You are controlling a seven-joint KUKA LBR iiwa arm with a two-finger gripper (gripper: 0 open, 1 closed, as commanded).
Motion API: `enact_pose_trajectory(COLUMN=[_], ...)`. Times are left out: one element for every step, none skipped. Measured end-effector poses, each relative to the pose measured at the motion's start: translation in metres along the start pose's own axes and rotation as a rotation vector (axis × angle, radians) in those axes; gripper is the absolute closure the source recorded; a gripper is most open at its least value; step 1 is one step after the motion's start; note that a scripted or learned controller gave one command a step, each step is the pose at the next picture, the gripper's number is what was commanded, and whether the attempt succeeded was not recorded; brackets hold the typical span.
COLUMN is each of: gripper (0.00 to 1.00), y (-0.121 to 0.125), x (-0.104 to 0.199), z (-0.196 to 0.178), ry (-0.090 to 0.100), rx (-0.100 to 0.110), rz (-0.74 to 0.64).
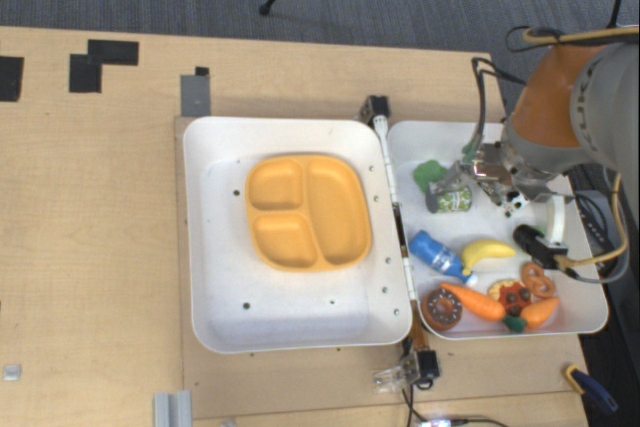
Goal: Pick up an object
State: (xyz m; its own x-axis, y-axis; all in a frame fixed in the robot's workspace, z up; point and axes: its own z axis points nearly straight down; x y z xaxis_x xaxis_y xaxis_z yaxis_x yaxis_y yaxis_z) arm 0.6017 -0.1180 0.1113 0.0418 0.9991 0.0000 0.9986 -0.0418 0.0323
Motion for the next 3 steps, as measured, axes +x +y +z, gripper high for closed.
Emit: enact_pose_trajectory(gripper=[0.00,0.00,0.00], y=[0.0030,0.0050,0.0071], x=[0.0009,0.0010,0.0014], z=[0.0007,0.0011,0.0014], ry=[-0.001,-0.001,-0.002], rx=[-0.001,-0.002,-0.003], rz=[-0.046,-0.103,-0.170])
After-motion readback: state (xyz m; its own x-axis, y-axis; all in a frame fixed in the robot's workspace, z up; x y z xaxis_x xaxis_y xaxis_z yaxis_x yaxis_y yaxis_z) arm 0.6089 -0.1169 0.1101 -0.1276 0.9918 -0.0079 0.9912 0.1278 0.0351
